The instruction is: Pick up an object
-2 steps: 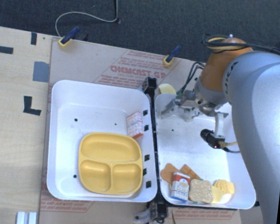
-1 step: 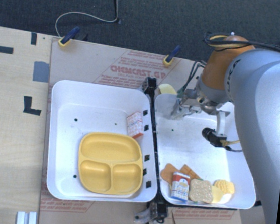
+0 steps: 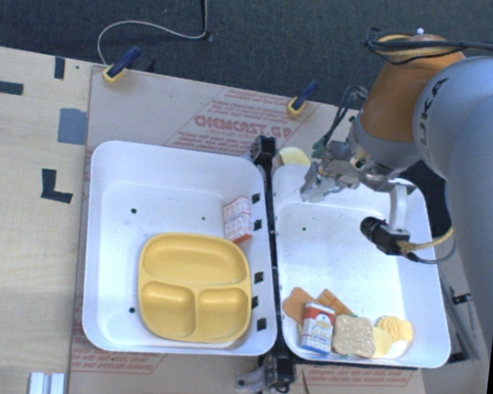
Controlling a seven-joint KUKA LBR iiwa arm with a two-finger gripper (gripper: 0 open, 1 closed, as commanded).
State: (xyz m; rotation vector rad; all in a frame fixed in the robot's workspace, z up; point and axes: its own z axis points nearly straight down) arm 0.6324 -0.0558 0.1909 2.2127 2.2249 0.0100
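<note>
Our gripper (image 3: 319, 189) hovers at the right bin's (image 3: 423, 285) far edge; finger spread we can't tell. The red-labelled can (image 3: 317, 327) lies well below it, so we should descend centred, clear of the bread slice (image 3: 354, 336).

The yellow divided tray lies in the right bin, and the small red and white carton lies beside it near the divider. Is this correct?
Not quite. The camera view shows the yellow divided tray in the left bin, not the right bin. The rest holds: the small red and white carton lies beside it near the divider.
</note>
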